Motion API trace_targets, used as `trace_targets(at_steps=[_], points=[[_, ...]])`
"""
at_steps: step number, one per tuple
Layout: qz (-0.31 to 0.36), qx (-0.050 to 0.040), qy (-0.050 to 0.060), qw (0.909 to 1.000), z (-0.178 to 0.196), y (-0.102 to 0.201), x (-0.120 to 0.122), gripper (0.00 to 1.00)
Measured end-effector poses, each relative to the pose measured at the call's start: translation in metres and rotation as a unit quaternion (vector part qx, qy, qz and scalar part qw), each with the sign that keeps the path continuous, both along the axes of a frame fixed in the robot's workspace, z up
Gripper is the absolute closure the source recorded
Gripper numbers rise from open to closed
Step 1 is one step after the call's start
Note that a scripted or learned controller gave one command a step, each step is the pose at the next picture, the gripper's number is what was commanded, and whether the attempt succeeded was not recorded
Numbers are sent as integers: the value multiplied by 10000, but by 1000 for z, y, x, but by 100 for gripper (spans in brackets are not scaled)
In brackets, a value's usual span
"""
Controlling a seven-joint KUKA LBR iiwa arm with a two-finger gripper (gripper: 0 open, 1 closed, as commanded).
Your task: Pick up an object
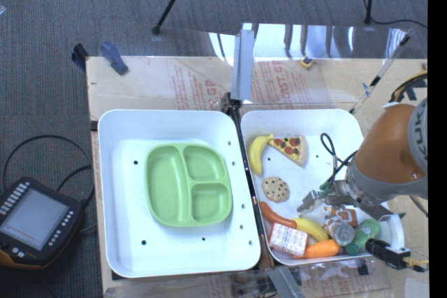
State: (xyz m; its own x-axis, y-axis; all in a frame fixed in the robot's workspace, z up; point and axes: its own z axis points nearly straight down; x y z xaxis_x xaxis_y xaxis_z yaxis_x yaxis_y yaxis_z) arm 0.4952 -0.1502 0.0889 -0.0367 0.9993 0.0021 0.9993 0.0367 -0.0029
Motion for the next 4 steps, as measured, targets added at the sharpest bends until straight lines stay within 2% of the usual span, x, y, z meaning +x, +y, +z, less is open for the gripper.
trace_targets(at_steps=[1, 2, 3, 4], points=[[-83, -2, 0, 10000, 39, 33, 71, 0], [-87, -1, 1, 10000, 39, 33, 71, 0], [240, -8, -56, 9997, 3, 46, 146, 0], [193, -13, -24, 9998, 1, -9, 150, 0]])
